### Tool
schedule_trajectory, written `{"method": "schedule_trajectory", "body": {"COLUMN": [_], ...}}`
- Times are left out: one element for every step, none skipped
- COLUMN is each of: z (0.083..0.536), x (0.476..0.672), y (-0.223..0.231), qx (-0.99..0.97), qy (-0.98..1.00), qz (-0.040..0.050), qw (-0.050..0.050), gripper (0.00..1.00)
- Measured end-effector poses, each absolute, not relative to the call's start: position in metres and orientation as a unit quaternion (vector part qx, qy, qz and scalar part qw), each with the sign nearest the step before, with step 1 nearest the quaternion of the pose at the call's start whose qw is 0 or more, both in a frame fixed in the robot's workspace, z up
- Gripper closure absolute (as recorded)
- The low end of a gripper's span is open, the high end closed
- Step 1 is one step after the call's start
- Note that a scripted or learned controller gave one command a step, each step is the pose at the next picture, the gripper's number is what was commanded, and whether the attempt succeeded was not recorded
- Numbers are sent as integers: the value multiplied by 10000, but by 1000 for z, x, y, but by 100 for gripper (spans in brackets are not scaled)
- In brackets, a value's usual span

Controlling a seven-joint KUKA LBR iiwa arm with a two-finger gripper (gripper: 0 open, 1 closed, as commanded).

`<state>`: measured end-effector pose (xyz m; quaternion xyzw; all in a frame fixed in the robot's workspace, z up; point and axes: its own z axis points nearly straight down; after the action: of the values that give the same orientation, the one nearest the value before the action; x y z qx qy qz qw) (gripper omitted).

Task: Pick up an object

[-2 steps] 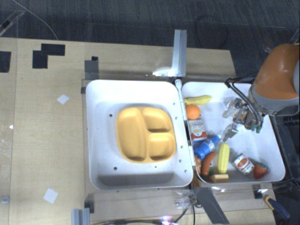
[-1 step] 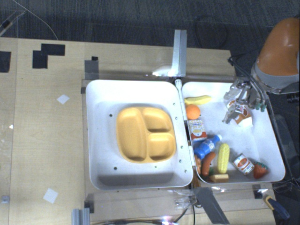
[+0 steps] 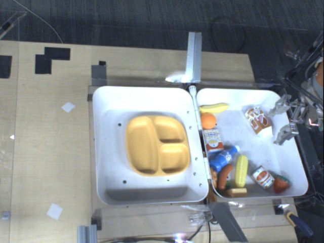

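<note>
Raised above everything else, the gripper hangs over the right-hand edge of the right bin, about halfway along that edge. Its two fingers are spread apart with only bare white bin floor between them, so it has hold of nothing.

By that evidence the task is at its start. No object is lifted and none is touched. The approach, the closing and the lift are all left to do.

Closest to the claw is a small brown and white snack packet. It lies flat and slightly askew in the right bin's upper right part, apart from the other items, which probably makes it the easiest to grasp.

Farther off, along the right bin's left wall from top to bottom:
- a yellow banana
- an orange
- a red-labelled packet
- a blue bottle lying on its side

Toward the right bin's lower edge:
- an ear of corn beside a reddish sausage, the two close together
- a small tan block
- a tin can on its side
- a red item, perhaps a strawberry

Left of the right bin sits the left bin, which holds a yellow divided plate.
</note>
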<state>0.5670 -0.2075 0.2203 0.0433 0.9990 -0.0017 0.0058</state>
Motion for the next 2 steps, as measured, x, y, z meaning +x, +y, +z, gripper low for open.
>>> {"method": "schedule_trajectory", "body": {"z": [156,119], "x": [505,500], "y": [-201,-209], "qx": [31,1170], "qy": [10000,9930], "qz": [-1,-52], "qw": [19,149], "gripper": [0,0]}}
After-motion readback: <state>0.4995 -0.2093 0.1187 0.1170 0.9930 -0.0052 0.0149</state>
